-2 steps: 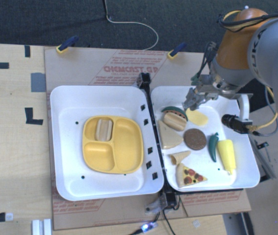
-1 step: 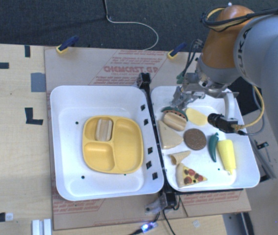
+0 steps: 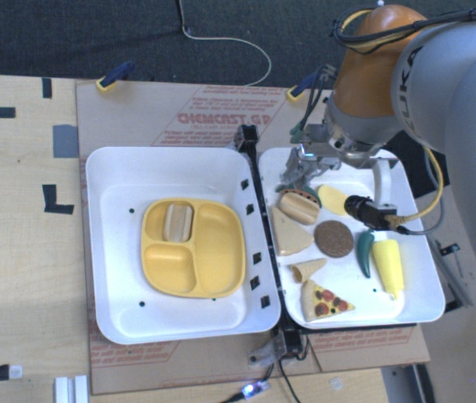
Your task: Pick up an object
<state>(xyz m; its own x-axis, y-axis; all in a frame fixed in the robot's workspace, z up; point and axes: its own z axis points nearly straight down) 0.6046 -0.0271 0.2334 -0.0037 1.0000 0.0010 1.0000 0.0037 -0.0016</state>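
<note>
Fingers point(image 3: 305, 173) above one burger point(image 3: 298, 206).

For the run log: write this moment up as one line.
gripper: over right bin, above burger | yellow tray: left bin, holds tan piece | pick: not yet done

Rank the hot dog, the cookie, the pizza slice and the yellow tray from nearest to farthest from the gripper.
From the gripper, in the camera view:
1. Hot dog, just below it, right bin.
2. Cookie, mid right bin.
3. Pizza slice, right bin's near edge.
4. Yellow tray, left bin.
</note>
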